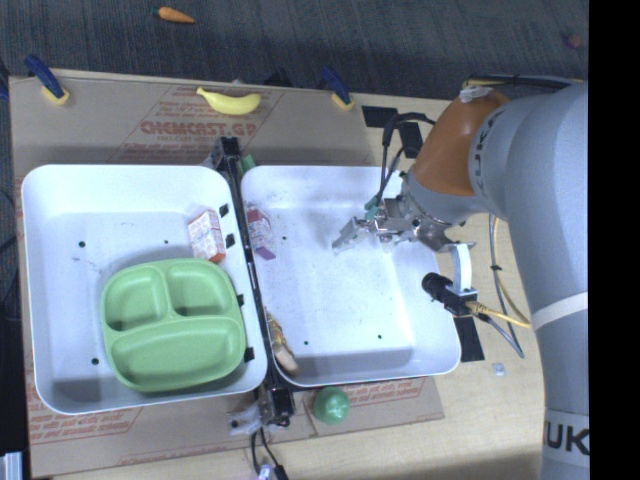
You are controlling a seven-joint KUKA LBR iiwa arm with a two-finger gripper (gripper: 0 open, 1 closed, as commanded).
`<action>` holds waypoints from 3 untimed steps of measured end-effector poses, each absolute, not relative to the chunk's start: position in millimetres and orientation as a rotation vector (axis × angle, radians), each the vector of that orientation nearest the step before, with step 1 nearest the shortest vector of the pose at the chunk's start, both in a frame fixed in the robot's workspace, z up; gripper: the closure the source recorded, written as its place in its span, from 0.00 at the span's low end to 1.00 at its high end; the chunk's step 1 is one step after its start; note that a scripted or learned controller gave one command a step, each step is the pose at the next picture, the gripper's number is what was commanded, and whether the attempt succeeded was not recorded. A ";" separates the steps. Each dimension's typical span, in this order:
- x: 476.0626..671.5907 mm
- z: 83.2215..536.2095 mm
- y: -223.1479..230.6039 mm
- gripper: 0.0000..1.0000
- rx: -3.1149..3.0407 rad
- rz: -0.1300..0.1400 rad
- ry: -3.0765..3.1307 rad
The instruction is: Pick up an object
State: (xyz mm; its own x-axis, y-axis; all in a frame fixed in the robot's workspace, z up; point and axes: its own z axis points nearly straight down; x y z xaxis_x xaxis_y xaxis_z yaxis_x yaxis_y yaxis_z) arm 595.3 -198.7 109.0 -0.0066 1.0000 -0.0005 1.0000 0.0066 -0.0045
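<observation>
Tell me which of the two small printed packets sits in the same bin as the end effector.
The pink-and-white packet, at the right bin's left wall. The red-and-white packet lies in the left bin, above the green tray.

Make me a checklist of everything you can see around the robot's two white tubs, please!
Surface: two white bins, left bin and right bin, on cardboard.
Job's things: green divided plate and small carton in the left bin; small packet at the right bin's left wall.
Clutter: banana on the cardboard; green ball in front of the bins.
Grippers: gripper over the right bin, nothing visibly held.
Cables: yellow cable beside the arm.
Surroundings: orange item on dark floor.
</observation>
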 end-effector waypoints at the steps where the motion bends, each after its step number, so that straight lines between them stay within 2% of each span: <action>1: 504.5 99.7 -211.4 0.00 -2.212 0.005 -2.226; 2: 613.9 92.1 -210.1 0.00 -2.215 0.000 -2.227; 3: 556.3 160.1 -211.2 0.00 -2.216 0.001 -2.226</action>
